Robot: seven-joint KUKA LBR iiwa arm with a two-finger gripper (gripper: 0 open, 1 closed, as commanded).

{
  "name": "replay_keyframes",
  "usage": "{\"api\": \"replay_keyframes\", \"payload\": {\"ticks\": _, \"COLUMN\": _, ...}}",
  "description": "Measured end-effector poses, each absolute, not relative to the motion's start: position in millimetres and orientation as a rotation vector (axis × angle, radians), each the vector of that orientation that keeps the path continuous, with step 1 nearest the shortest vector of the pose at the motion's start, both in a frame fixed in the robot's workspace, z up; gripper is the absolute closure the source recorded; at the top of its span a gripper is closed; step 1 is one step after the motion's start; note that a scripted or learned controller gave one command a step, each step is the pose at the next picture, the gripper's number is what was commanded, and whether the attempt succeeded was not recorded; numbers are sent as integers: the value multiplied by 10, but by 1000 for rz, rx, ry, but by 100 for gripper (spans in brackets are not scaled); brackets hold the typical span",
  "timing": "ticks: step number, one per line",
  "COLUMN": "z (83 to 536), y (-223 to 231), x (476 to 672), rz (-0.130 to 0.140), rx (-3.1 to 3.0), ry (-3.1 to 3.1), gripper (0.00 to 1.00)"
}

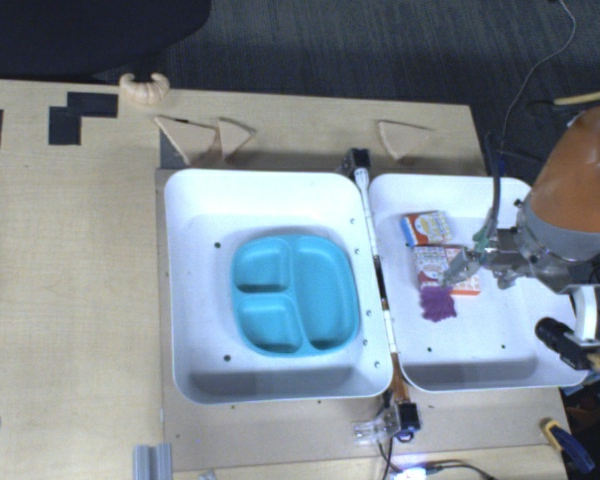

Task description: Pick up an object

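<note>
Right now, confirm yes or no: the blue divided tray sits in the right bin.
No. The blue divided tray lies in the left bin; the right bin holds two small packets and a purple object.

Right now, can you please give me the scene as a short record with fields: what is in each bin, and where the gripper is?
left bin: a blue divided tray, lying flat near the middle
right bin: two small printed packets, one behind the other, and a small purple object in front of them
gripper: over the right bin, at the right edge of the nearer packet
grip: cannot tell if anything is held
arm: enters from the right
</note>
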State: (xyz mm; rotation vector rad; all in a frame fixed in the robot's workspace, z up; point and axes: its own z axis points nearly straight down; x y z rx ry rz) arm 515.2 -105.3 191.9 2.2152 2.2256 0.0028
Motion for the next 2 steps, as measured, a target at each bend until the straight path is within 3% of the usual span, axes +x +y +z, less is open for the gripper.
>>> {"api": "replay_keyframes", "payload": {"ticks": 1, "z": 869, "y": -1739, "x": 5061, "rz": 5, "rx": 2215, "ry": 2218, "gripper": 0}}
{"api": "replay_keyframes", "payload": {"ticks": 2, "z": 987, "y": -1733, "x": 5084, "rz": 11, "rx": 2210, "ry": 2216, "gripper": 100}}
